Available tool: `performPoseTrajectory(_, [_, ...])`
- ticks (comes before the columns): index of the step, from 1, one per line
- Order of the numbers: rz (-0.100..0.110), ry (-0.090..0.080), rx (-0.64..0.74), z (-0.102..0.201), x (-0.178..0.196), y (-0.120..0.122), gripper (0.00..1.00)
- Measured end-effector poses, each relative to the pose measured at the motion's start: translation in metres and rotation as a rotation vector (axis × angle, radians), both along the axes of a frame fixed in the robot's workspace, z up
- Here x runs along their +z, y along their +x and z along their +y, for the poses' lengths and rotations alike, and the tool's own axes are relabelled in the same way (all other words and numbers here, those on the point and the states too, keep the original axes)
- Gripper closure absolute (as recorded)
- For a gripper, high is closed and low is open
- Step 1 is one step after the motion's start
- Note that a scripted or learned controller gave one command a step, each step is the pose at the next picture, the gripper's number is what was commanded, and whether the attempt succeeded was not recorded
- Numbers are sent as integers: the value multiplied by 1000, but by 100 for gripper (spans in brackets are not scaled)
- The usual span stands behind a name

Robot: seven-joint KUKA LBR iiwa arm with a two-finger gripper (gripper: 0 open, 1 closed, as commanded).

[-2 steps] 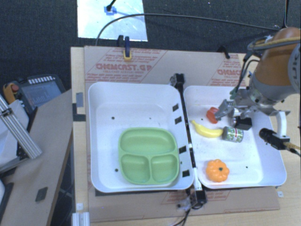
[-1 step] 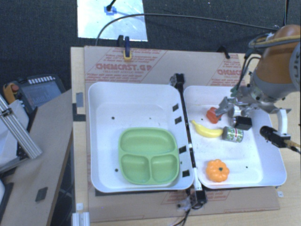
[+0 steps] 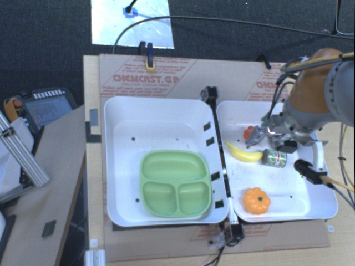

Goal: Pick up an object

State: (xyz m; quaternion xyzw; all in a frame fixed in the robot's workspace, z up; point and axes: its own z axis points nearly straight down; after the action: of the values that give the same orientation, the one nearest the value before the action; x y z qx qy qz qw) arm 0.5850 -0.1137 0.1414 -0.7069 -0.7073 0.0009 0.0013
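Observation:
The right bin holds a yellow banana, a small green can lying on its side, an orange pumpkin near the front, and a small red object toward the back. My gripper reaches in from the right and is low over the bin, right against the red object and just above the banana's right end. The gripper's body partly hides the red object. The can lies just below the wrist.
The left bin holds a green divided plate at its front. A black-clipped ridge separates the two bins. A control pendant sits on the side table at the left.

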Motion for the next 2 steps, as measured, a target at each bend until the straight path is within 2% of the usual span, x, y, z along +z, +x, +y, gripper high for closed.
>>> performPoseTrajectory(1, [-9,4,0,1,-46,3,0])
performPoseTrajectory(2, [-13,-2,0,0,-36,4,100])
